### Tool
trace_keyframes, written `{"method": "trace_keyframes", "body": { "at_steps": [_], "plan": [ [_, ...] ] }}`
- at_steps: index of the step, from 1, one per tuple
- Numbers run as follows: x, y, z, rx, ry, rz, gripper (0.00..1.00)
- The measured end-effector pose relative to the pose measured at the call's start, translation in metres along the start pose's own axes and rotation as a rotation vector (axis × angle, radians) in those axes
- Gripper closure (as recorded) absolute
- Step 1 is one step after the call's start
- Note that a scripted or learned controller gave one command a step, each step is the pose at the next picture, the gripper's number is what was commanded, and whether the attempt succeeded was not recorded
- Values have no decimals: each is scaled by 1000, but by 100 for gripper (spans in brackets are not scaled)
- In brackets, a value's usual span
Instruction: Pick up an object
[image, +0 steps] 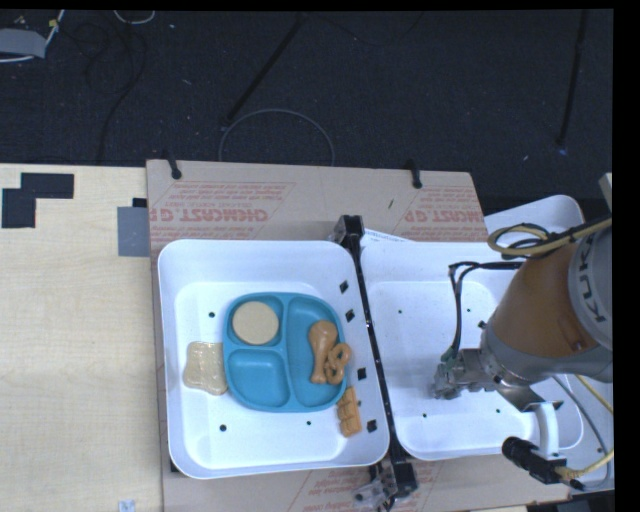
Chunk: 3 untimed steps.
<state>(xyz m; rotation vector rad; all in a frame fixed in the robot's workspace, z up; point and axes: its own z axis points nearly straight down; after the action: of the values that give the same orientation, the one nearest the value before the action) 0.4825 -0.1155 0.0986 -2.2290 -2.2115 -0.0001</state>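
A blue divided plate (262, 382) lies in the left bin (195, 265). A round tan cookie (254, 322) rests in its upper left compartment, and a brown pretzel-like piece (328, 353) lies in its right compartment. Left of the plate, on the bin floor, is a pale toast-shaped piece (205, 367). A small orange-brown piece (348, 411) sits just off the plate's lower right corner. My gripper (450, 383) is low over the floor of the right bin (420, 300), apart from all these objects. The arm's wrist hides most of it.
The black divider (365, 340) between the two bins runs from top to bottom. The arm's orange band (540, 305) and black cables (465, 290) hang over the right bin. Brown cardboard (300, 205) lies behind the bins.
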Motion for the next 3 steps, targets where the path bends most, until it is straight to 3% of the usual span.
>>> {"method": "trace_keyframes", "body": {
  "at_steps": [3],
  "plan": [
    [2,6,-157,-4,-2,-9,100]
  ]
}}
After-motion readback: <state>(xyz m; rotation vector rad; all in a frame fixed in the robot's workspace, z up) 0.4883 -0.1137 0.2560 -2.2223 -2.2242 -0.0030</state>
